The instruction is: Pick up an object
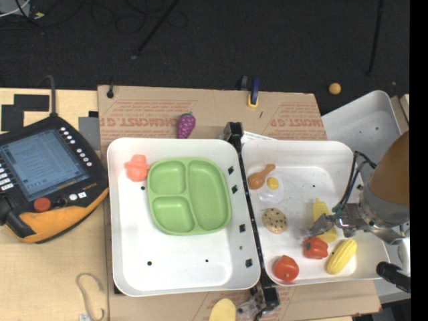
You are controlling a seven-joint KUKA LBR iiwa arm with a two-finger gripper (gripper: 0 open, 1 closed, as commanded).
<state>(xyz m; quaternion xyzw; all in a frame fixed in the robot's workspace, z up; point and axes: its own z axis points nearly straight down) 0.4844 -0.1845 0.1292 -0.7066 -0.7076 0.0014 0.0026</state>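
Bins: I count two white bins side by side on the bench, the left bin [127,259] and the right bin [301,156], their inner walls touching along the middle.
Left bin contents: I see two things, one green divided plate [188,196] with three compartments near the bin's centre, and one pink toy [136,168] in the far left corner, just beside the plate.
Right bin contents: I count seven toy foods. One drumstick [260,176] lies near the far left corner, with one fried egg [273,184] touching it. One cookie [274,220] sits by the left wall. One tomato [286,268] rests at the near edge. One red pepper [315,247], one yellow piece [321,211] and one corn cob [341,256] cluster toward the near right corner.
Arm: I have the one arm [394,186] coming in over the right bin's right edge.
Gripper: the gripper [326,225] is low in the right bin, its dark tips between the yellow piece and the red pepper.
Jaws: I cannot tell whether they are spread or closed, and I see nothing clearly pinched.
Outside the bins: one purple grape bunch [186,124] on the cardboard beyond the left bin's far edge, one yellow lemon-like toy [223,309] at the bench's near edge, one small orange ball [334,88] beyond the far right, and one teach pendant [47,172] at the bench's left edge.
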